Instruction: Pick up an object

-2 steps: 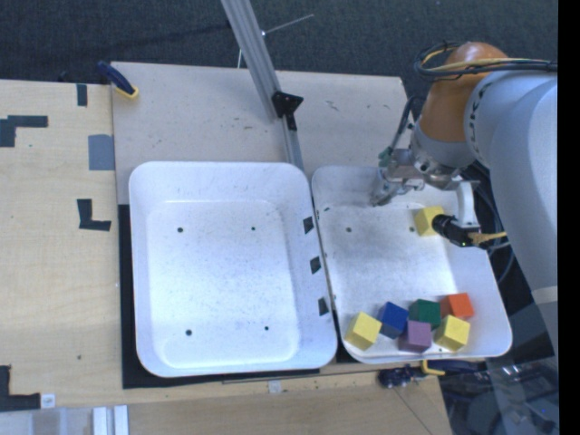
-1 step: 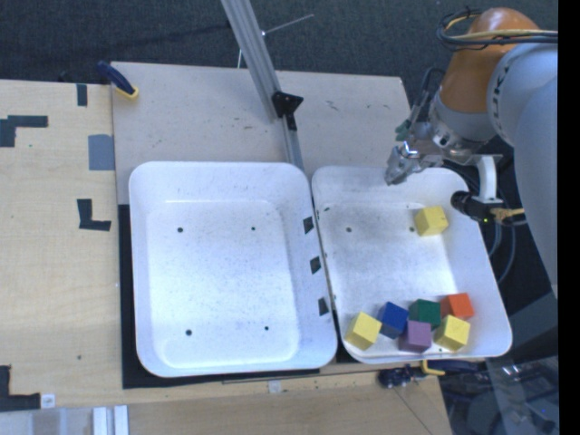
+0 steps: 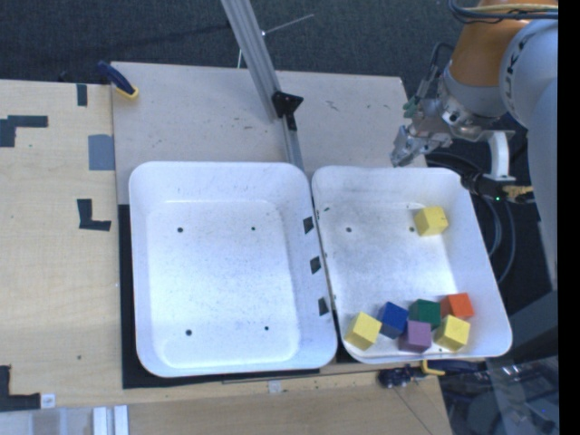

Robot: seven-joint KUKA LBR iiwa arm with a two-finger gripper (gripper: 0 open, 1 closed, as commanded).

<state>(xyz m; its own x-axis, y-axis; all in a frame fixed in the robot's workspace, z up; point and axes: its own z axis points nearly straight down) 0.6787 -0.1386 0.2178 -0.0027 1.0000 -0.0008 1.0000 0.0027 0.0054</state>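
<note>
1. Pale wood bench (image 3: 54,243) fills the left and top of the picture, with dark floor behind it at the top.
2. At the upper right, the gripper (image 3: 405,149) hangs just past the top edge of the right bin (image 3: 381,270). I cannot tell how it is set, and nothing shows in it.
3. Just below it, a yellow block (image 3: 430,221) sits alone in the upper right part of that bin.
4. Lower down, a bunch of blocks sits close together by the bottom edge: a yellow block (image 3: 363,330), a blue block (image 3: 393,319), a purple block (image 3: 418,334), a green block (image 3: 424,313), an orange block (image 3: 458,305) and one more yellow block (image 3: 453,333).
5. Beside it on the left lies the left bin (image 3: 217,270).
6. A grey metal pole (image 3: 258,53) slants up from between the bins to the top.
</note>
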